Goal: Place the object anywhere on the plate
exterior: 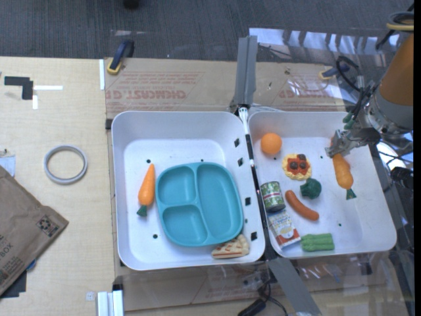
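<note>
Camera view: gripper above carrot, broccoli and pizza nearby

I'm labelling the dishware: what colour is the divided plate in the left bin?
Teal blue, clearest in the camera view: the plate has three compartments.

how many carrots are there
2. One carrot lies in the left bin, left of the plate. The other carrot is in the right bin, just below the hand.

We seem to be in a robotics lab: two white bins of toy food on a bench, tape roll left, carpet beyond.
</note>
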`<state>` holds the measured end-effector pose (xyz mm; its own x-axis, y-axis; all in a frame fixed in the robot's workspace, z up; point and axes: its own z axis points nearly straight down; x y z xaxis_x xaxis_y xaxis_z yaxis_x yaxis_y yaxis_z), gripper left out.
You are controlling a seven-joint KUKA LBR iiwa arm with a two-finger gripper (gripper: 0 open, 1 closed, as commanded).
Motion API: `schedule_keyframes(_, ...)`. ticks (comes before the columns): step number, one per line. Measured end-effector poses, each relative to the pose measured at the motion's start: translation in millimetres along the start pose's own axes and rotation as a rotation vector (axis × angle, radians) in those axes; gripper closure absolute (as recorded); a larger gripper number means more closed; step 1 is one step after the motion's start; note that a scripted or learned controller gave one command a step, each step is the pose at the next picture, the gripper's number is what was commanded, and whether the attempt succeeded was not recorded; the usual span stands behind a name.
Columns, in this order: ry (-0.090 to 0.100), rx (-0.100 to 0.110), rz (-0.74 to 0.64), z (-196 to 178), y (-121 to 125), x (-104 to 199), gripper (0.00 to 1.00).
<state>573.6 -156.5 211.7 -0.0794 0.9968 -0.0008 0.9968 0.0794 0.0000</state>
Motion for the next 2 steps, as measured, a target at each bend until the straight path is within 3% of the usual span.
schedule_keyframes(1, 0.001, 0.005, 0.172, 21.3, -34.7, 85.1, 1.0)
schedule_keyframes(2, 0.001, 0.004, 0.033, 21.0, -56.7, 139.8, 1.0)
